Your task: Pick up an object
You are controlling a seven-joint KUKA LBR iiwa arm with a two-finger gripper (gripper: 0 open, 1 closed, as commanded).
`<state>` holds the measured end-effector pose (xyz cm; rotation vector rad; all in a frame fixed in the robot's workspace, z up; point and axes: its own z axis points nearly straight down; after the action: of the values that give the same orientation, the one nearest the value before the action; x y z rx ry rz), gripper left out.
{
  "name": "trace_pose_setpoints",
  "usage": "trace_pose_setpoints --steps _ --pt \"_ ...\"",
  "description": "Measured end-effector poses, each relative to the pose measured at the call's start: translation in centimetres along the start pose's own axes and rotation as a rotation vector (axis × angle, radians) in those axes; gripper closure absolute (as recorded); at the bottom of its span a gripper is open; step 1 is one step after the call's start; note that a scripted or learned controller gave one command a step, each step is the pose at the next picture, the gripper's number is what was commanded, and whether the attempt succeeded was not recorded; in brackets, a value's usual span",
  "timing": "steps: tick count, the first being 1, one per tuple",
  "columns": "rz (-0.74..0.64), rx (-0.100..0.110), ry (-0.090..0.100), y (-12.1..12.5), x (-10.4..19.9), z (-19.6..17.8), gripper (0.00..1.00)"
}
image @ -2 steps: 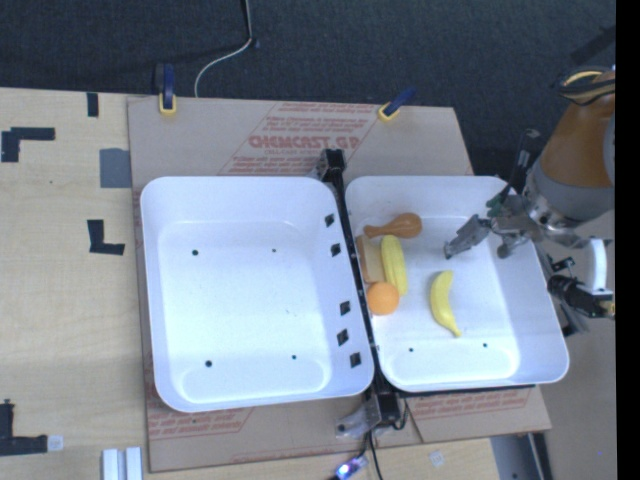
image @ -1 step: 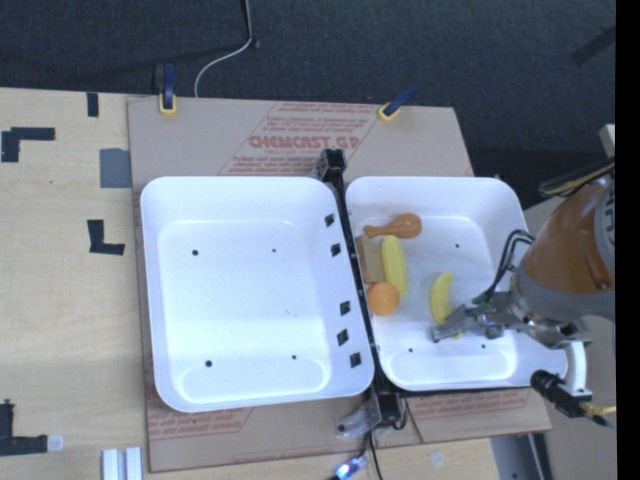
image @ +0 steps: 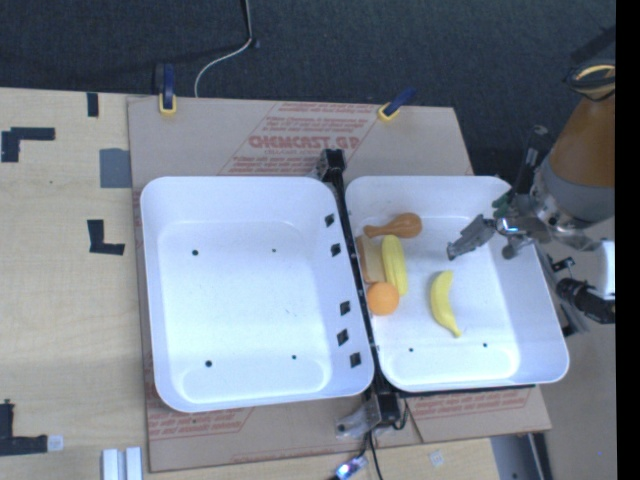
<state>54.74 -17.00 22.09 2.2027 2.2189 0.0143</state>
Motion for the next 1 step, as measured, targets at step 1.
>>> trace_pose_setpoints --steps 1 --pt "0.007 0.017 0.002 -2.80 2.90 13.97 0.00"
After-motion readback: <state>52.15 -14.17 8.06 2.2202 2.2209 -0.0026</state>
